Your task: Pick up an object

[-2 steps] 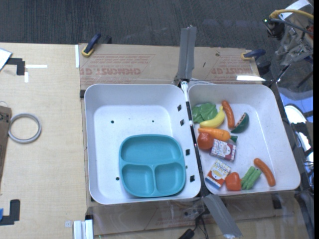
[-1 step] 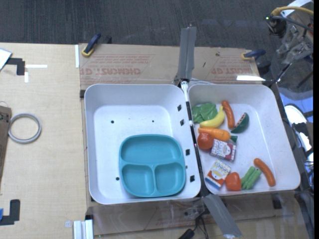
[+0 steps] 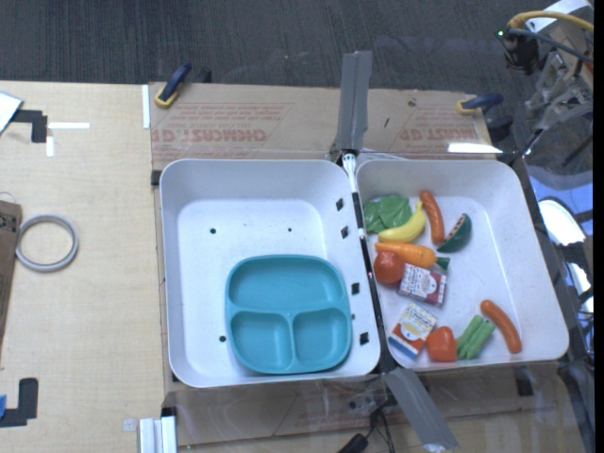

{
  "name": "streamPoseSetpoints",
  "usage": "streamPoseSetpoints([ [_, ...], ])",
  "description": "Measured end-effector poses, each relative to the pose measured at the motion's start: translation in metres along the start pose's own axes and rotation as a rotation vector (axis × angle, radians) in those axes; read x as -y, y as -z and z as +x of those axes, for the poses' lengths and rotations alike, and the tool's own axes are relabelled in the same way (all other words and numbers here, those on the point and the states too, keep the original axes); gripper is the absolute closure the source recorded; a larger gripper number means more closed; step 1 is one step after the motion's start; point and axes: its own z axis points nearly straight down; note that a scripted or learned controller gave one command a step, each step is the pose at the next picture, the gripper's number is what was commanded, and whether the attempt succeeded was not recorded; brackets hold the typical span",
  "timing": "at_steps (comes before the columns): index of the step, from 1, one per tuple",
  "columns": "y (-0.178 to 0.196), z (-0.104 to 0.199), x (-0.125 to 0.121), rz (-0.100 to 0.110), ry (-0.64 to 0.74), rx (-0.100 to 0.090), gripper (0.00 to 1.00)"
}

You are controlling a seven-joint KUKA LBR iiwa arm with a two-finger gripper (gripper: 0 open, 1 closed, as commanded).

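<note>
Two white bins sit side by side on the tabletop (image 3: 85,159). The left bin (image 3: 189,253) has a teal divided tray (image 3: 287,311) in it, toward the near edge. The right bin (image 3: 528,253) is full of toy food: a banana (image 3: 406,225) on a green leafy piece (image 3: 382,210), a carrot (image 3: 408,251), a tomato (image 3: 387,268), two sausages (image 3: 432,217) (image 3: 500,325), a watermelon slice (image 3: 456,233), two little cartons (image 3: 424,283) (image 3: 412,327). A tape roll (image 3: 42,243) lies far left.

The brown cardboard (image 3: 283,121) under the white bins has red letters printed upside down, and they look like "CHEMCAST GP". The same red print shows on the right part too. The little cartons (image 3: 423,284) have print too small to read.
</note>
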Motion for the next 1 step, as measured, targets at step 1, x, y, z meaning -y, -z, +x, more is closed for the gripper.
streamPoseSetpoints([
  [1,0.0071,0.0001,-0.0012,0.001,-0.002,0.004,1.0],
])
